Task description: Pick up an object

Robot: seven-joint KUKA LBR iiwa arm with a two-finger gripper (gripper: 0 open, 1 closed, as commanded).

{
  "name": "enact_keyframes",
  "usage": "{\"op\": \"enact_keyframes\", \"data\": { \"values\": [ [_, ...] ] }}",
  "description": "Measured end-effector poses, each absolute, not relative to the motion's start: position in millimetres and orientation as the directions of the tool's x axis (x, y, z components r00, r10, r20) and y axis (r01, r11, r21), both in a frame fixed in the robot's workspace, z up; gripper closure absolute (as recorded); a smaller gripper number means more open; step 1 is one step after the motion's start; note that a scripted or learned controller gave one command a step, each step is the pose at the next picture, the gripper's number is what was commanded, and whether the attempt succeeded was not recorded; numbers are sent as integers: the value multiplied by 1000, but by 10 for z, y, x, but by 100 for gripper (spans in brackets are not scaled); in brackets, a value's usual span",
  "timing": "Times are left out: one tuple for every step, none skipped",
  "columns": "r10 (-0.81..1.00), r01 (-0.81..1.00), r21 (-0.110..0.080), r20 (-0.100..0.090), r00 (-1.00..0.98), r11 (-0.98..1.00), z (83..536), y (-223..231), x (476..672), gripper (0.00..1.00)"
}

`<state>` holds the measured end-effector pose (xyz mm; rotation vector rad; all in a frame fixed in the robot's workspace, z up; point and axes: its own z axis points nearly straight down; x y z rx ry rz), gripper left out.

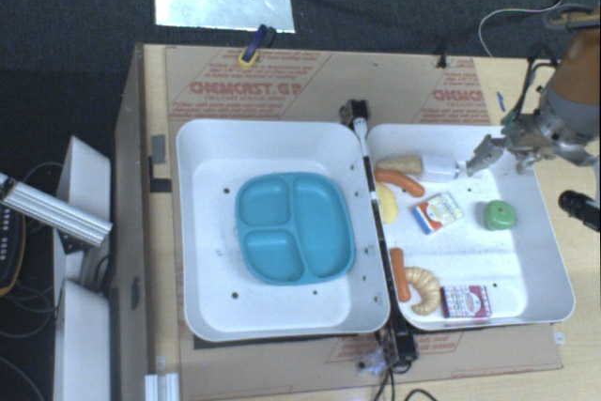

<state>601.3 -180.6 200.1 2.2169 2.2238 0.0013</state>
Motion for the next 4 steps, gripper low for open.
{"op": "enact_keyframes", "data": {
  "values": [
    [1000,1000,1,1,-4,4,1516,-1159,6122,0],
    [1000,1000,-1,0,-5,5,921,-930,6224,0],
    [1000,1000,3,0,-6,6,1038,-934,6237,100],
    [1000,1000,3,0,-6,6,1037,-934,6237,0]
  ]
}}
